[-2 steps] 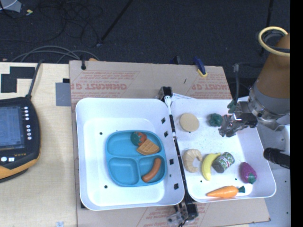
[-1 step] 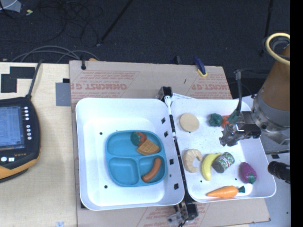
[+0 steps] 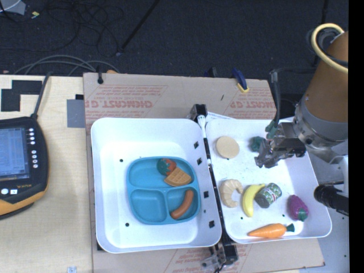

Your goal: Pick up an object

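From above the bench, two shallow white bins sit side by side on a sheet of printed cardboard (image 3: 170, 98). The left bin (image 3: 108, 147) carries a blue divided tray (image 3: 139, 201); in the tray's far right compartment lie a waffle-like toy piece (image 3: 178, 177) and, touching it on the far side, a small red and green toy (image 3: 166, 165), while a toy sausage (image 3: 183, 205) lies slanted in the near right compartment.

The right bin (image 3: 315, 223) has the loose toys. A round tan cookie-like disc (image 3: 227, 147) rests towards its far left. Nearer, a pale croissant-shaped pastry (image 3: 231, 191) lies just beside a yellow banana (image 3: 249, 199), and a small dark can with a green label (image 3: 268, 194) leans against the banana's right side. A purple eggplant-like toy (image 3: 297, 207) sits near the right wall, and an orange carrot (image 3: 268, 230) lies along the near edge.

The arm (image 3: 330, 90) comes in from the right, and its gripper (image 3: 267, 152) hangs over the far part of the right bin. A dark green object (image 3: 257, 144) sits right against its left side; whether it is between the fingers I cannot tell, nor whether the gripper is clenched or released.

Off to the left, on the pale table, lies a teach pendant (image 3: 17, 161) with a lit screen.
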Action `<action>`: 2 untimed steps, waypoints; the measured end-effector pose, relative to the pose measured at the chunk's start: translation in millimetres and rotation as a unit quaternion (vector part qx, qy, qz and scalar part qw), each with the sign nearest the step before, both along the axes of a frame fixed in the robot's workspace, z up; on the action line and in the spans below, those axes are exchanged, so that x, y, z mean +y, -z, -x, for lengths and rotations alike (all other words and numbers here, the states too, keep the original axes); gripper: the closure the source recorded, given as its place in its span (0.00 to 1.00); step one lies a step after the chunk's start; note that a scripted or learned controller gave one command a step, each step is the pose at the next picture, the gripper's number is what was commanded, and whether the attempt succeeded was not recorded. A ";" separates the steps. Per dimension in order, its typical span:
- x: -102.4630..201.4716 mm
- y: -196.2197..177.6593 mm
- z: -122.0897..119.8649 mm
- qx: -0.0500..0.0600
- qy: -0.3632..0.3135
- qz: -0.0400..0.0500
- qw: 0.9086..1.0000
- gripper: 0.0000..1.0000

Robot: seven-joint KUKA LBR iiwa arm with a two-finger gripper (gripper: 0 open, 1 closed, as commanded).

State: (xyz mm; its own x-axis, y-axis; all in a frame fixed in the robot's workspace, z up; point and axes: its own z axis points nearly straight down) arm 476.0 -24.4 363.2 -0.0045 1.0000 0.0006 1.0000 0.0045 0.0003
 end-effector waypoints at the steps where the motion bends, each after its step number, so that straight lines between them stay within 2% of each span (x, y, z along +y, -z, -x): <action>1: 41.9 -142.0 -0.5 -0.007 -0.001 -0.001 1.000 1.00; 2: 61.6 -122.3 0.0 0.002 0.001 0.000 1.000 1.00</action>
State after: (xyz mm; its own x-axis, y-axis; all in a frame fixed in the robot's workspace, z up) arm 476.0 37.2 485.5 -0.0026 1.0000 -0.0003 1.0000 0.0026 -0.0040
